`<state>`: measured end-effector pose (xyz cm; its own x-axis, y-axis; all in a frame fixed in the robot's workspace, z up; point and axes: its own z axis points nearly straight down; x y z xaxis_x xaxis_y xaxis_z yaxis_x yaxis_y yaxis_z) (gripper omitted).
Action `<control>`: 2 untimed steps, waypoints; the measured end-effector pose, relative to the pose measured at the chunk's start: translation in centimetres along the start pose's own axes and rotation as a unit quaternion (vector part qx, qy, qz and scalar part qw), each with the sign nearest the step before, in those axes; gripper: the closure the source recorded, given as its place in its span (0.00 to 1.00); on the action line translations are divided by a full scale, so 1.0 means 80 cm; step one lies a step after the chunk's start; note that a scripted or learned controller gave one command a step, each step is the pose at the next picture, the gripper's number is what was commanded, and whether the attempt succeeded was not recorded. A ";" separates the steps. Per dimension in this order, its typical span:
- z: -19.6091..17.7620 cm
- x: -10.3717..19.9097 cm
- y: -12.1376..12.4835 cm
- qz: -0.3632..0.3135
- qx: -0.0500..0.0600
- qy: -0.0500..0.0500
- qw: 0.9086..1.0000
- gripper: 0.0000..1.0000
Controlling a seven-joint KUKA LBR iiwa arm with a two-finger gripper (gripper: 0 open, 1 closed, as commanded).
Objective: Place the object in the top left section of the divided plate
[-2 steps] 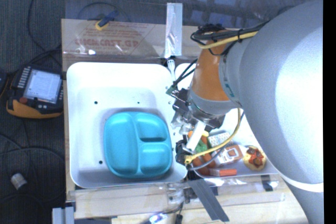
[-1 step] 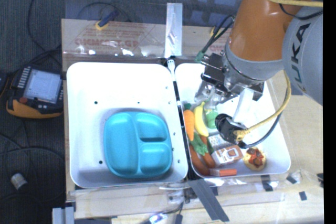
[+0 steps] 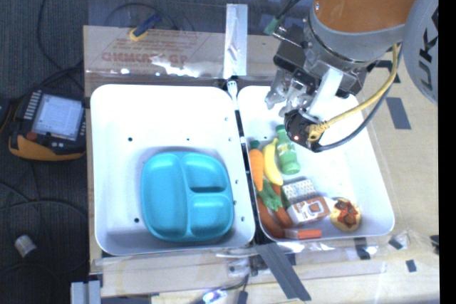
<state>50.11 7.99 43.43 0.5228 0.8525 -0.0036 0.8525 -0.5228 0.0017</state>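
Grey and orange, the arm hangs over the right bin (image 3: 370, 160), its claw (image 3: 288, 105) low near the bin's upper left; whether it is spread or closed I cannot tell, and nothing shows between its tips. Just below it lies the toy pile: a glossy green bottle (image 3: 288, 159), a curved yellow banana (image 3: 271, 162) lengthwise toward the claw, an orange carrot (image 3: 256, 164) along the wall. Which one counts as the object is unclear. Smooth blue plate (image 3: 187, 196) sits well left in the other bin (image 3: 114, 124), its sections bare, so any carry runs leftward
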 end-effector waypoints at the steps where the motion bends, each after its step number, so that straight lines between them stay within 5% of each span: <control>1: 0.257 0.026 0.024 0.133 0.002 -0.001 0.991 1.00; 2: 0.257 0.026 0.024 0.133 0.003 -0.001 0.991 0.00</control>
